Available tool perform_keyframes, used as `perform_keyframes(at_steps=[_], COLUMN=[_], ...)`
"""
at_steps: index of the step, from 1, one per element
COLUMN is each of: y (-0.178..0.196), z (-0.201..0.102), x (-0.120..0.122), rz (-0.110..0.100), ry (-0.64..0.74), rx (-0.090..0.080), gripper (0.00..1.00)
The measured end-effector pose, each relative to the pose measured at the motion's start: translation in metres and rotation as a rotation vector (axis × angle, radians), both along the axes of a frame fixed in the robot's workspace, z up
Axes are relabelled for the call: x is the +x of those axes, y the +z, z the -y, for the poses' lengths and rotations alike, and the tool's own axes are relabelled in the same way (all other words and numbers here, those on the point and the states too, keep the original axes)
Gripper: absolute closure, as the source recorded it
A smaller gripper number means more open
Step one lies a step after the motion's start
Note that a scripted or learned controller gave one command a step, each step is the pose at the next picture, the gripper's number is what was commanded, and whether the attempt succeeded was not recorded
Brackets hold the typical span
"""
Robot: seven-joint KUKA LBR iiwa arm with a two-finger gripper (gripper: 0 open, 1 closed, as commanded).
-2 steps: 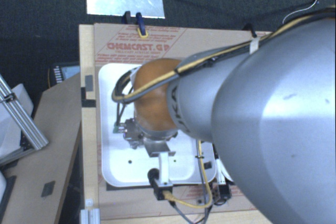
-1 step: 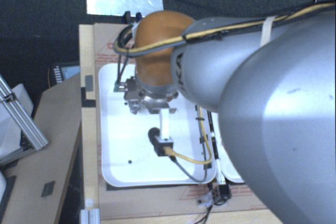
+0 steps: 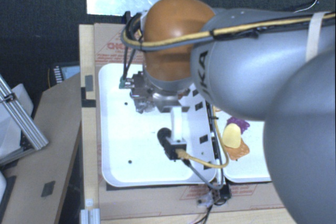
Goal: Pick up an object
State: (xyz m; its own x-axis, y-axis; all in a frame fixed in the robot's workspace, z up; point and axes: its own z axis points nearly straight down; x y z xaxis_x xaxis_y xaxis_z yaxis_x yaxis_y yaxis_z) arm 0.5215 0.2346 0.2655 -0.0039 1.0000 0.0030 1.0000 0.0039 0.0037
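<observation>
From where I stand, the gripper [image 3: 140,101] hangs low over the far-left part of the left bin [image 3: 121,139], tucked under the orange band of the wrist, and I cannot tell whether it is open or closed. Nothing shows in its grasp, and the white floor beneath it looks bare. The things worth picking lie well apart from it, in the right bin [image 3: 251,168], close to the rim the two bins share: a yellow object [image 3: 231,135] with a purple piece [image 3: 240,124] touching its far side and an orange piece [image 3: 240,151] at its near side. I judge this the approach step. The next move calls for carrying the gripper right and nearer, across that rim, above the yellow object, before descending.
</observation>
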Motion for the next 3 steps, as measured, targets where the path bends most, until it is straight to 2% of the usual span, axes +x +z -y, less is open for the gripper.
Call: perform_keyframes(at_steps=[1,2,3], y=[0.045,0.066,-0.106], z=[0.000,0.000,0.001], x=[-0.036,-0.035,-0.034], rz=[-0.003,-0.002,-0.014], ry=[0.001,0.000,-0.003], rx=[-0.002,-0.002,-0.007], gripper=[1.00,1.00,1.00])
